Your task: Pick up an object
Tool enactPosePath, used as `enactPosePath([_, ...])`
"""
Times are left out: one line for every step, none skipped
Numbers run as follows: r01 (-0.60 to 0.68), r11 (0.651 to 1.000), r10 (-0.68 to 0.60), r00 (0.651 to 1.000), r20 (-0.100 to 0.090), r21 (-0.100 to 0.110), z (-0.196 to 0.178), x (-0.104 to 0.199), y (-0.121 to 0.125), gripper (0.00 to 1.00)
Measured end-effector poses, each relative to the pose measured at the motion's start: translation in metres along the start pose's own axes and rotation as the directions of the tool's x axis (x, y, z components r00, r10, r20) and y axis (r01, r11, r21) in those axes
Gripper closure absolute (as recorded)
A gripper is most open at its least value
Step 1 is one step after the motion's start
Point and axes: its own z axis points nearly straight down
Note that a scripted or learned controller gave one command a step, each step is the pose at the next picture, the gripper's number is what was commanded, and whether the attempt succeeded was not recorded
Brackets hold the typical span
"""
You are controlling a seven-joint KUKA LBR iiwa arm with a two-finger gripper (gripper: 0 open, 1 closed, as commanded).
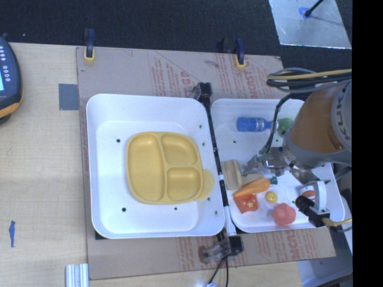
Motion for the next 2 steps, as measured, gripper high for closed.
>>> enactPosePath([-0.003,1.000,0.003,1.000,-0.002,0.001,0.000,-0.003,-0.040,0.00])
enactPosePath([0.001,1.000,-0.001,1.000,-0.009,0.011,0.003,-0.094,0.033,0.00])
